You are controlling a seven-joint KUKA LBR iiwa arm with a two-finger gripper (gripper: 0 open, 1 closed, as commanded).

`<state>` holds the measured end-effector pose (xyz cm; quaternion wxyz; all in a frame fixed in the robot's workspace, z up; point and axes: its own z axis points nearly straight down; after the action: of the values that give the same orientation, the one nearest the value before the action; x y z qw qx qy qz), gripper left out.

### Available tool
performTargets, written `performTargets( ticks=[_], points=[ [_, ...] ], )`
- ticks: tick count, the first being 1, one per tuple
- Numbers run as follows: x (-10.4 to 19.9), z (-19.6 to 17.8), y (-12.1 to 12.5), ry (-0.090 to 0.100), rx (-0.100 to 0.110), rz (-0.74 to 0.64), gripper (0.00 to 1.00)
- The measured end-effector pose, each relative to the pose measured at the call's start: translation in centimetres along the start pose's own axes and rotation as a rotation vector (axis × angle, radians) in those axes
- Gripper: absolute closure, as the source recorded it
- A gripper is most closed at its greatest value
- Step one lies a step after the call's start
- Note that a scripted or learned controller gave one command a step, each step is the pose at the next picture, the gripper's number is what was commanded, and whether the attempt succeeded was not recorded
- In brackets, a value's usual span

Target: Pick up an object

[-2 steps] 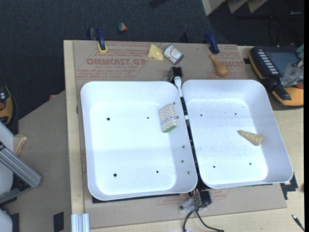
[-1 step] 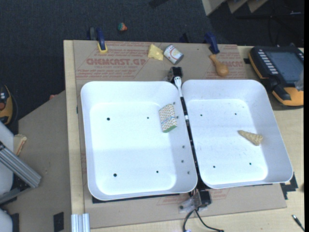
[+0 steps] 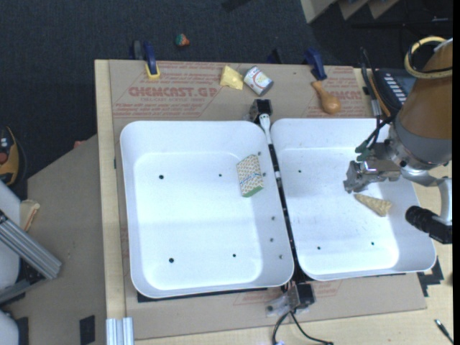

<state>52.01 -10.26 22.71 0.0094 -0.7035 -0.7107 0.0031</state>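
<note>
A small patterned box [image 3: 250,174], green and beige, leans against the right wall of the left bin [image 3: 194,264]. A tan wedge-shaped piece [image 3: 374,204] lies in the right bin [image 3: 345,261], near its right side. My gripper [image 3: 357,181] hangs over the right bin just up and left of the tan wedge, close above the floor. I see nothing held in it. The arm's grey and orange body comes in from the right edge.
On the bench behind the bins lie a yellow piece [image 3: 231,77], a small white and grey can [image 3: 258,80], an orange-brown spoon-like thing [image 3: 327,99], and blue clamps [image 3: 150,57]. A black clip [image 3: 262,111] sits where the two bins meet.
</note>
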Motion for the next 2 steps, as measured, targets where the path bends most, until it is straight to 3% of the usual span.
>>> performTargets(
  ticks=[1, 2],
  points=[
    [-2.9, -12.8, -2.6, -0.014, -0.033, 0.012, 1.0],
    [8.9, -7.2, -3.7, -0.004, -0.01, -0.002, 1.0]
  ],
)
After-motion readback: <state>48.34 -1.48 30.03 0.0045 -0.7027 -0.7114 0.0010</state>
